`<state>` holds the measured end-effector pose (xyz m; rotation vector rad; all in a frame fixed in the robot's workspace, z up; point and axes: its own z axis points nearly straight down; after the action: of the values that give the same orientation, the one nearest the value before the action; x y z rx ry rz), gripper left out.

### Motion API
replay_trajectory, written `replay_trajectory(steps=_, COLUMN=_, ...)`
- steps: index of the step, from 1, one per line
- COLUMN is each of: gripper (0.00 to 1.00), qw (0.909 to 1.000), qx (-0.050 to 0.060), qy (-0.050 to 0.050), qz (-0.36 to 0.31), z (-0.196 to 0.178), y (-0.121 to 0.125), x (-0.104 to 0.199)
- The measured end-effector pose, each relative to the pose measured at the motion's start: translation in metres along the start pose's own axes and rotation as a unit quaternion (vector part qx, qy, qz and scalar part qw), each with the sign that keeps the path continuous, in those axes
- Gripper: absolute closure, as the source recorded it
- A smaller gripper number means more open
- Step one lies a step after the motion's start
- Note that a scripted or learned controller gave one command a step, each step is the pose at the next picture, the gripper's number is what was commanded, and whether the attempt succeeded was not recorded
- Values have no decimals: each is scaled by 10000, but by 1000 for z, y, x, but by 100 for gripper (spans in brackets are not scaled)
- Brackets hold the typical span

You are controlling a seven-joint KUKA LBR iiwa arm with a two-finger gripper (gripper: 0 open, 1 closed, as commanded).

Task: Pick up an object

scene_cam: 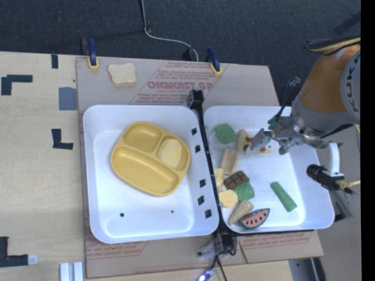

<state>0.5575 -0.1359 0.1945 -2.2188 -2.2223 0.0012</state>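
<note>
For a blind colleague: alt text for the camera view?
The arm's pincer hovers over the right bin of toy food, including a watermelon slice. The left bin holds a yellow divided plate.

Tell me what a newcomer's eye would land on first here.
The yellow divided plate in the left bin stands out most. Next, the heap of toy food along the right bin's left side, with a watermelon slice at its near end. The pincer hovers over the right bin.

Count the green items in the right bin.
3: a round bumpy green piece at the bin's upper left, a leafy green piece mid-pile, a green stick lying apart, right. Others may be buried.
</note>
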Motion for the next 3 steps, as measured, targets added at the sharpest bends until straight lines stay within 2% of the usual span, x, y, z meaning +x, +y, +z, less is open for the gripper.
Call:
replay_trajectory(steps=1, gripper=0, qw=10000, qx=-37, qy=-9, qz=3, z=94, y=-2, x=26)
replay_trajectory(steps=2, gripper=0, qw=10000, qx=-27, qy=-7, qz=10, z=108, y=-56, x=34)
replay_trajectory(steps=3, gripper=100, qw=10000, qx=-12, qy=25, qz=-3, z=97, y=-55, x=36)
